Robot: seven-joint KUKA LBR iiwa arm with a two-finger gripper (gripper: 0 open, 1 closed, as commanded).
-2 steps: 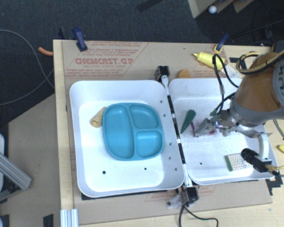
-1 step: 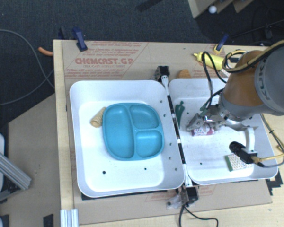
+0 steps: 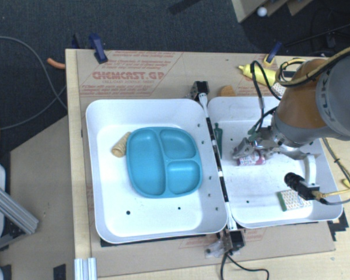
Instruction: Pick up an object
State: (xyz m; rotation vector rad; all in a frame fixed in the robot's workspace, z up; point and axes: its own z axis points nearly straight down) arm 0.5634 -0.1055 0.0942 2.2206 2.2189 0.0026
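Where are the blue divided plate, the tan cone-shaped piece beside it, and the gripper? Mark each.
blue divided plate point(image 3: 163, 161): camera view, on its centre ridge.
tan cone-shaped piece point(image 3: 121, 144): camera view, mid-body.
gripper point(image 3: 247, 151): camera view, at its fingertips in the right bin.

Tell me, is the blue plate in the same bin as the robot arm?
No, the blue plate lies in the left bin; the arm reaches into the right bin.

2 blue clamps grip the lettered cardboard sheet under the bins.
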